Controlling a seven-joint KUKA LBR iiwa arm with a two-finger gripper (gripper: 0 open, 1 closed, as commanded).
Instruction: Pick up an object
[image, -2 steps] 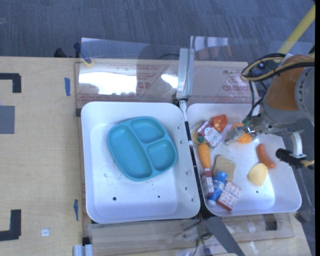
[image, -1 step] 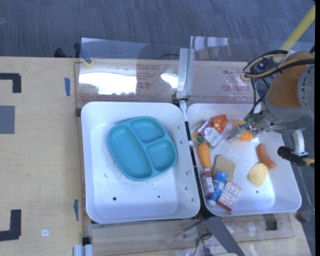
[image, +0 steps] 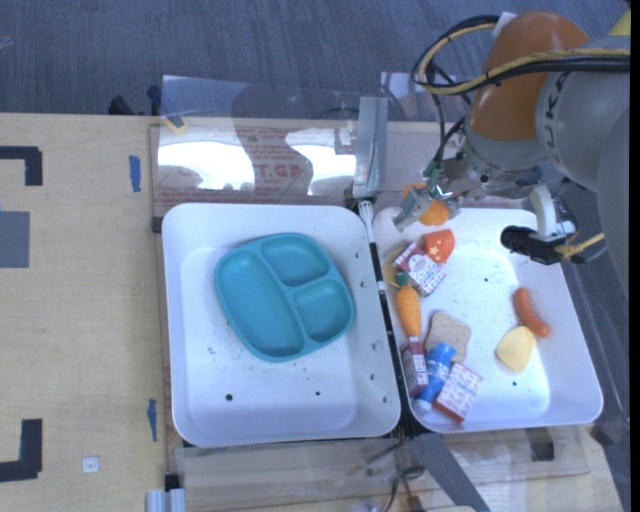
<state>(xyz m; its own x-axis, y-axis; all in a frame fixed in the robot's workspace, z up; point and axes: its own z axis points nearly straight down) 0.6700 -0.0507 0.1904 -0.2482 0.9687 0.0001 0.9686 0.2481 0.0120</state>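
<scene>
We see the tool (image: 428, 200) at the far left corner of the right bin (image: 575, 395), its fingers closed around a small orange toy (image: 435, 212) held just above the bin floor. Below it lie a red piece (image: 439, 244), a carrot (image: 408, 309) and a sausage (image: 531, 312). The left bin (image: 200, 400) holds a blue divided plate (image: 285, 295)
</scene>
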